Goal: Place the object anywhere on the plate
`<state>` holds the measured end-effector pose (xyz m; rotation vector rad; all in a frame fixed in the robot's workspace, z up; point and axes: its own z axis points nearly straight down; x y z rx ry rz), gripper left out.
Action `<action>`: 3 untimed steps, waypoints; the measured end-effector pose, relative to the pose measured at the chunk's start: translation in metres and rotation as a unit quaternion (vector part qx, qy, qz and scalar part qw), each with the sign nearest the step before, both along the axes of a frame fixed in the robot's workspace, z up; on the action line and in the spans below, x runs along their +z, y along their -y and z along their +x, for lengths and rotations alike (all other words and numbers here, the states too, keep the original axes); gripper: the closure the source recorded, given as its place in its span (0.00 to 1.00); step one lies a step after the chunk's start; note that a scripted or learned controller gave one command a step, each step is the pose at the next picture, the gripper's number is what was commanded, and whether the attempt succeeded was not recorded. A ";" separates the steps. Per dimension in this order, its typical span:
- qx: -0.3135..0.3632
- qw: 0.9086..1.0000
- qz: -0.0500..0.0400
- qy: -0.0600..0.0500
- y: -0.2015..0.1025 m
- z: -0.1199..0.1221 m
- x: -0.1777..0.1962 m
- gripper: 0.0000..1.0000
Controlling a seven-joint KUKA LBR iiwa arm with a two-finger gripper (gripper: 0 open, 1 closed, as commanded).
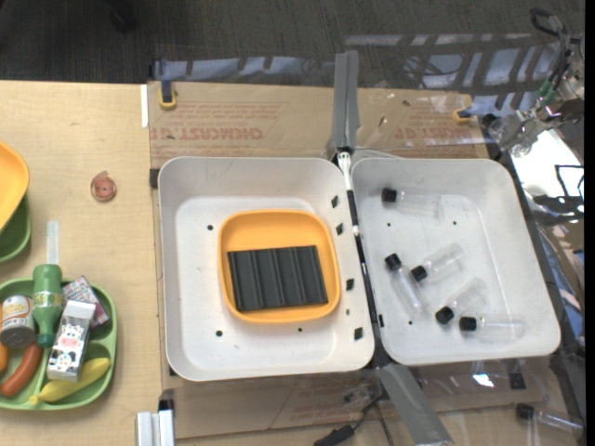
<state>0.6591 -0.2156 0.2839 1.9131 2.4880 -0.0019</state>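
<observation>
An orange plate [277, 231] sits in the left white bin [186, 277], and a dark ribbed rectangular object [280, 278] lies flat on it, covering most of its middle. In the right white bin [521, 249] lie several clear plastic vials with black caps, such as one [437, 266] near the centre and one [488, 323] at the front right.
On the wooden table at left stand a green tray [93, 379] of toy food, an orange and green dish [11, 203] at the edge, and a small pink item [103, 187]. Cardboard lies behind and under the bins. Metal parts and cables [548, 91] crowd the far right.
</observation>
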 end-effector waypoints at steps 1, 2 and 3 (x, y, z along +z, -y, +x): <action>0.130 0.991 0.000 0.000 0.007 0.000 0.074 1.00; 0.238 0.971 0.000 0.000 0.006 0.001 0.158 1.00; 0.319 0.948 0.000 0.000 0.007 -0.037 -0.088 1.00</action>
